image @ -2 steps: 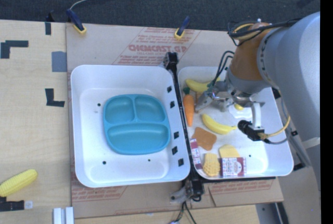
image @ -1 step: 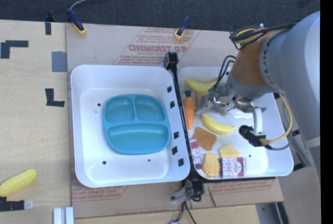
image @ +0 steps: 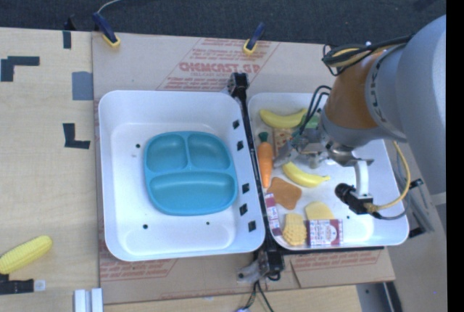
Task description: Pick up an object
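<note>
The right bin (image: pixel 388 231) holds the food toys, and places here are given from the carrot (image: pixel 265 164), a slim orange piece lying lengthwise against the divider side. Just right of it lies a yellow banana (image: pixel 304 174), curved and glossy; a second banana (image: pixel 283 117) sits above the carrot near the bin's far wall. Below the carrot are a tan toast-like slice (image: pixel 286 191), a yellow waffle (image: pixel 294 229), a cheese wedge (image: pixel 319 212) and a red-and-white packet (image: pixel 325 234) (its print is too small to read). The gripper (image: pixel 293 149) hangs low just right of the carrot, above the first banana; I cannot tell whether its fingers are apart. Left of the carrot, the other bin (image: pixel 116 158) carries a blue divided plate (image: pixel 191 173). The cardboard on the surface (image: pixel 43 158) reads "CHEMCAST GP".
</note>
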You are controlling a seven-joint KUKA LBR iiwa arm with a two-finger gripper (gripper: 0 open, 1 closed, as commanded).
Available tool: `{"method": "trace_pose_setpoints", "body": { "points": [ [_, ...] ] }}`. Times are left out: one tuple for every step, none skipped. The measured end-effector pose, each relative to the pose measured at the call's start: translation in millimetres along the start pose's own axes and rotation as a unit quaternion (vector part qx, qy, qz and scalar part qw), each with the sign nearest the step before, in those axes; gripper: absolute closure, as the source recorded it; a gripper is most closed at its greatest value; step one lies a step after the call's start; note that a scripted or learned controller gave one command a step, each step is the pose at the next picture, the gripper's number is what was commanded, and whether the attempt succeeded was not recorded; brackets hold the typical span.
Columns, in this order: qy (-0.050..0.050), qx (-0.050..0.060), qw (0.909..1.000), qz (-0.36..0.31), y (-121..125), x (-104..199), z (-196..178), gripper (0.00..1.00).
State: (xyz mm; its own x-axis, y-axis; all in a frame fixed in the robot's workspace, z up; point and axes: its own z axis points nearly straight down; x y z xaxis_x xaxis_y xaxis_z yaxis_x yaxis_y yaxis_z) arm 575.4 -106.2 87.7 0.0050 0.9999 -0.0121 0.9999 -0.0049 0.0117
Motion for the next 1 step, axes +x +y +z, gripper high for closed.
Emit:
{"method": "trace_pose_setpoints", "body": {
  "points": [
    [0.001, 0.005, 1.0000, -0.001, 58.3, 5.2, 2.5, 0.00]
  ]
}}
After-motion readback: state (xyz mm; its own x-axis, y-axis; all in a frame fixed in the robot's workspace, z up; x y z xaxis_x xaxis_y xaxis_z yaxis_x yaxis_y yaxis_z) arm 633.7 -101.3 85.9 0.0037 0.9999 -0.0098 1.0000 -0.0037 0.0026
